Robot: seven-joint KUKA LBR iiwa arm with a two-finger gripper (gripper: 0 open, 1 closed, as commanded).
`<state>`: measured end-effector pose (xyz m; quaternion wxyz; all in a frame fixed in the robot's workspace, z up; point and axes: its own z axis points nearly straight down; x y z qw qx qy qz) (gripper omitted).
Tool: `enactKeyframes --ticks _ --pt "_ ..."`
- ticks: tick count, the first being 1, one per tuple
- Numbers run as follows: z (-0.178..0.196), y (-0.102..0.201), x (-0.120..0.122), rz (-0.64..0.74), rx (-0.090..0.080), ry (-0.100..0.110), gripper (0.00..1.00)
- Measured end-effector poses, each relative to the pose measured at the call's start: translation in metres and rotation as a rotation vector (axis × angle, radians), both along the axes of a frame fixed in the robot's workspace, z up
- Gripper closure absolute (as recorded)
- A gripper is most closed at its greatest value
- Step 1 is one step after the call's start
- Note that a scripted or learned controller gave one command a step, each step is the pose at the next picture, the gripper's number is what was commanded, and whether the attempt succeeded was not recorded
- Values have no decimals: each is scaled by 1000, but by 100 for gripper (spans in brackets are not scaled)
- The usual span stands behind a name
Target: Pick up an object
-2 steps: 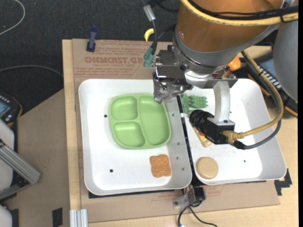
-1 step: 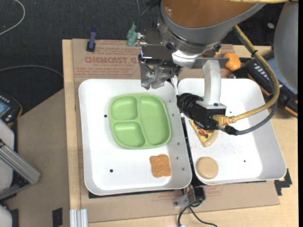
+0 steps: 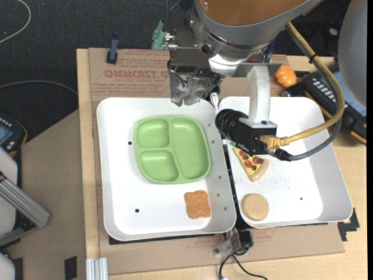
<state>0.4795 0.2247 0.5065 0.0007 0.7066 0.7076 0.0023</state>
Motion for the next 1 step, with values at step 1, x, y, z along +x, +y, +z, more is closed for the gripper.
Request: enactKeyframes --ticks 1 --pt "-43 -82 0 -10 -5 10 100"
